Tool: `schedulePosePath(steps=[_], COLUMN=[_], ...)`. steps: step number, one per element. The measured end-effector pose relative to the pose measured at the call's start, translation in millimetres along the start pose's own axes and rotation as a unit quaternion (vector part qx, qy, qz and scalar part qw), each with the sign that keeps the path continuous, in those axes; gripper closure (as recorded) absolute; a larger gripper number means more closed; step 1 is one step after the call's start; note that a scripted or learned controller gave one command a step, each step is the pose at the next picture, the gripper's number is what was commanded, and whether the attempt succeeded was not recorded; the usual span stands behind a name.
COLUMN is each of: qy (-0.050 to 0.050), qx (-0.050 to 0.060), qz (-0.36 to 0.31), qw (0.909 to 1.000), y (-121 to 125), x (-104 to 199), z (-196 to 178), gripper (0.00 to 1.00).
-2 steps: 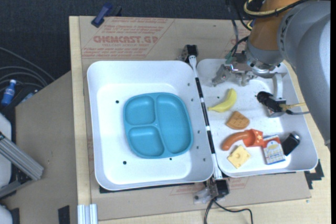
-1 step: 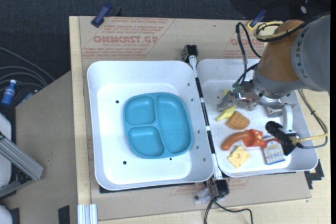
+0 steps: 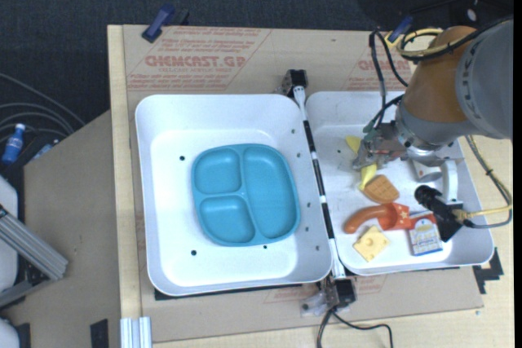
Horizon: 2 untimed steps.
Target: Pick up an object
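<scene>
My gripper [image 3: 377,152] is low in the right bin [image 3: 326,114], near its left middle part. Just left of it lies a small yellow piece [image 3: 352,144], and a second yellow piece [image 3: 369,174] lies right under it. A brown round biscuit-like thing [image 3: 381,191] sits just in front of that. Nearer the front lie an orange-red sausage shape [image 3: 374,218], a yellow cheese block [image 3: 370,244] and a small blue-and-white packet [image 3: 424,239]. Whether anything sits in the gripper is hidden by the wrist.
The left bin [image 3: 163,134] holds a blue divided plate [image 3: 244,194]. A black divider rail [image 3: 314,167] runs between the bins. The grey arm with its orange band [image 3: 436,85] covers the right bin's back right part.
</scene>
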State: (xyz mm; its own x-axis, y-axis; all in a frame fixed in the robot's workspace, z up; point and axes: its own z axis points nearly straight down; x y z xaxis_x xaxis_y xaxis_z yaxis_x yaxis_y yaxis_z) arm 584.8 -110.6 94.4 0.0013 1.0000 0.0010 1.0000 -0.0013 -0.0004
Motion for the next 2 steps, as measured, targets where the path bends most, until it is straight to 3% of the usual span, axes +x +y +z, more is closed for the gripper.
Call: schedulePosePath(steps=[1,2], qy=[0.0,0.0], qx=[0.0,0.001], qz=[-0.001,0.0], qw=[1.0,1.0], y=[-32.6,-96.9], x=[28.1,30.5], z=[-111.9,-164.0], gripper=[1.0,1.0])
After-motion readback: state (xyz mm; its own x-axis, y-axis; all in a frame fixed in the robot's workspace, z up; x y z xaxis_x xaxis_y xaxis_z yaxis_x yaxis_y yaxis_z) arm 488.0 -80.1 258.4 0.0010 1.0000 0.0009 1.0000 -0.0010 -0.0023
